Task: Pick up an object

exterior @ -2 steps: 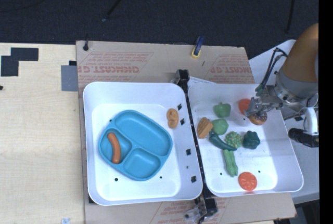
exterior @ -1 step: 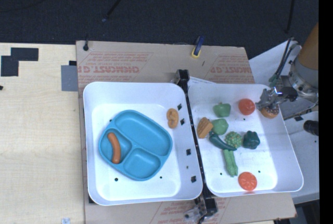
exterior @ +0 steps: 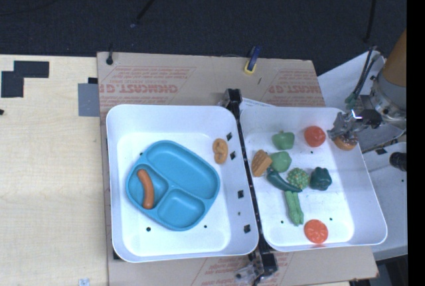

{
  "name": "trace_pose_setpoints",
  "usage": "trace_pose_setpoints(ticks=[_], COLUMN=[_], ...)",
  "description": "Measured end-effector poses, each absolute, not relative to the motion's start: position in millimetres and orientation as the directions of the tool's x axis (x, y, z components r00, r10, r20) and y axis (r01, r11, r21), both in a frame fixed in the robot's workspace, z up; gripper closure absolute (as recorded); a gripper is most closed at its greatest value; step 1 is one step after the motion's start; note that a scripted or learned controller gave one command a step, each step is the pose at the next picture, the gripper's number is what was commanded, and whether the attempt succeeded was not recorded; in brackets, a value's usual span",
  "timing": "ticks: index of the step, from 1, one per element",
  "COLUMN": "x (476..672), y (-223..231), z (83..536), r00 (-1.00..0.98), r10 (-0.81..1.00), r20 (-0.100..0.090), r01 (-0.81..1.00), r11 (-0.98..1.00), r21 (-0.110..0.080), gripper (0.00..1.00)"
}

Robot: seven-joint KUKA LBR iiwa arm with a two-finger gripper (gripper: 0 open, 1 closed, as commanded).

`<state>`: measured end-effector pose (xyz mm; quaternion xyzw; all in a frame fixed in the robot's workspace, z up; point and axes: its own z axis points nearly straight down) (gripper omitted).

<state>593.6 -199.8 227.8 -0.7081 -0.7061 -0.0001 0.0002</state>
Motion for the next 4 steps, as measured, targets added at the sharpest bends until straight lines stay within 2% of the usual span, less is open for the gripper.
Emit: trace_pose_setpoints(ticks=[1,2,3,4], x=[574.6,546.9,531.9,505.8], y=[-162,-113,-67,-19], z=[227,216,223,226], r00=[-0.002,-0.003,-0.004,-0.003], r10=[1.0,1.0,1.0,1.0], r20=[0.003,0.003,0.003,0.003], r01=[1.0,1.0,1.0,1.0], r11=[0.002,0.003,0.004,0.003], r21=[-0.004,-0.006,-0.004,-0.006], gripper=[1.0,1.0,1.0,1.0])
